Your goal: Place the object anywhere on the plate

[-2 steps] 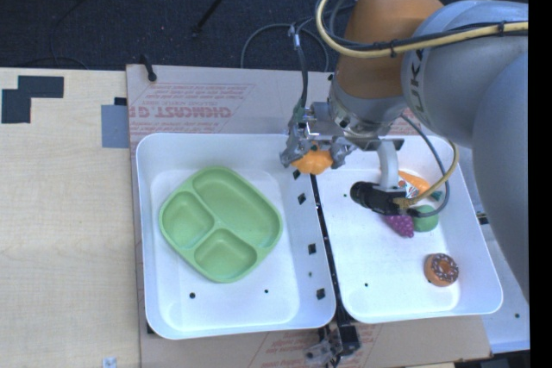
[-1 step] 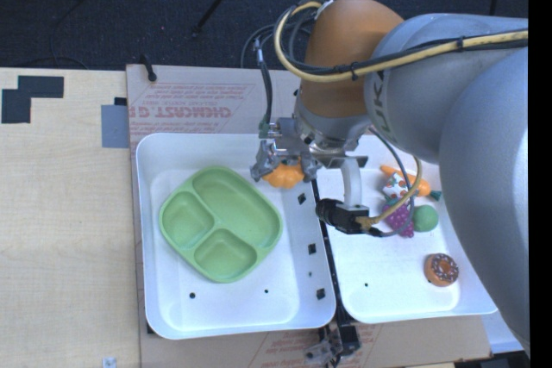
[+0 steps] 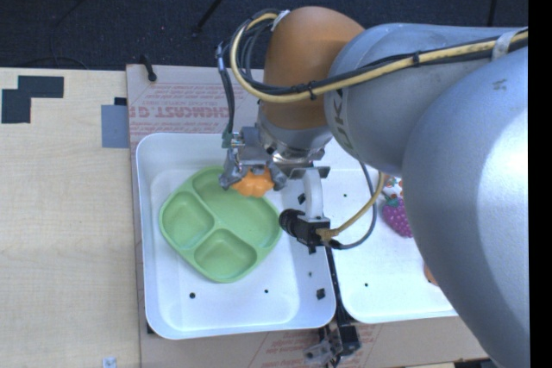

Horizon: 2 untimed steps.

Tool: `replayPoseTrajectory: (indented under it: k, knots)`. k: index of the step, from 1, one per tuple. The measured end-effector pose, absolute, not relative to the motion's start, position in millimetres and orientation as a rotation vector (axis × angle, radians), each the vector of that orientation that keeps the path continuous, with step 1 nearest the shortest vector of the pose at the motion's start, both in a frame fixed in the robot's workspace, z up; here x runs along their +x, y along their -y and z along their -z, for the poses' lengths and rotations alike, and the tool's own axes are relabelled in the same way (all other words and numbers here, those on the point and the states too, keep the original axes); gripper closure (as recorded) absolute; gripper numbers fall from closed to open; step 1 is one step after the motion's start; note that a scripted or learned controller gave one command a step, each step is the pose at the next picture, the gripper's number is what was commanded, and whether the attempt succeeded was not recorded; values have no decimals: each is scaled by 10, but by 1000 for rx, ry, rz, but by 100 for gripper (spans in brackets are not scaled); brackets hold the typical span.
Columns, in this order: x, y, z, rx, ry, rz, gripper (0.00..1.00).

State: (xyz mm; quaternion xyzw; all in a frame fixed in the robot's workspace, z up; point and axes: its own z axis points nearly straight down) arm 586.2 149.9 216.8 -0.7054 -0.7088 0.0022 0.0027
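With the gripper clamped on the orange object over the green plate's rim, release should come farther inward.

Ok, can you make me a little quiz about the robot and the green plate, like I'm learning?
1. True or false: the green plate lies in the left white bin.
2. What colour is the object at the gripper? A) blue B) orange C) black
3. How many compartments does the plate have?

Key:
1. True.
2. B, orange; it sits at the plate's upper right rim, by the gripper.
3. Three.
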Motion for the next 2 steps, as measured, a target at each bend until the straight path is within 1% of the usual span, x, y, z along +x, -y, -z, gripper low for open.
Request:
replayPoseTrajectory:
  k: [1,2]
  knots:
    - [5643,-2062,-2168,-2211,2224,-7,100]
    - [5652,-2038,-2170,-2216,2222,-8,0]
